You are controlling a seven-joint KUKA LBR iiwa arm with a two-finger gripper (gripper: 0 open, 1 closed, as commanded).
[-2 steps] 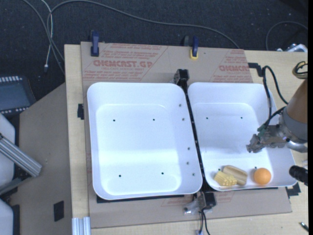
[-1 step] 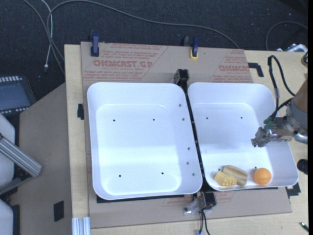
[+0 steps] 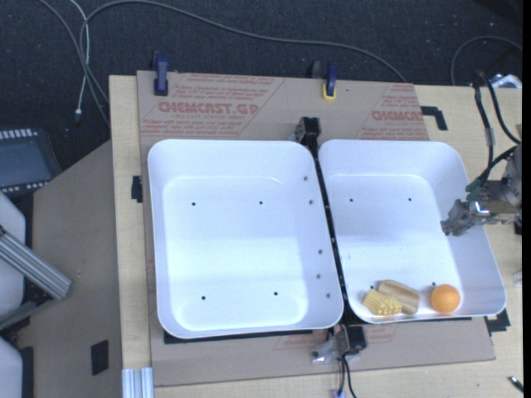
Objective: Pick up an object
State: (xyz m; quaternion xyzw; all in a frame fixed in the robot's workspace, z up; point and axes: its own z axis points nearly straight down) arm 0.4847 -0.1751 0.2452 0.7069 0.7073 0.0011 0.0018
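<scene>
the metal two-finger gripper (image 3: 458,220) hangs at the right white plastic bin's (image 3: 390,166) right rim; whether its fingers are apart cannot be told. a small orange ball (image 3: 445,298) lies nearest, toward the bin's front, beside a tan oblong piece (image 3: 398,290) and a yellow ridged piece (image 3: 382,304), possibly corn.

Glossy white plastic bins (image 3: 241,160) on a matt wooden board (image 3: 133,139)

Two white bins, the left bin (image 3: 241,160) and the right bin (image 3: 390,160), sit touching side by side on a brown board (image 3: 241,106) held by a blue clamp (image 3: 160,71) and a blue-and-yellow clamp (image 3: 330,81), with cables (image 3: 83,31) trailing across the dark floor (image 3: 249,15).
</scene>
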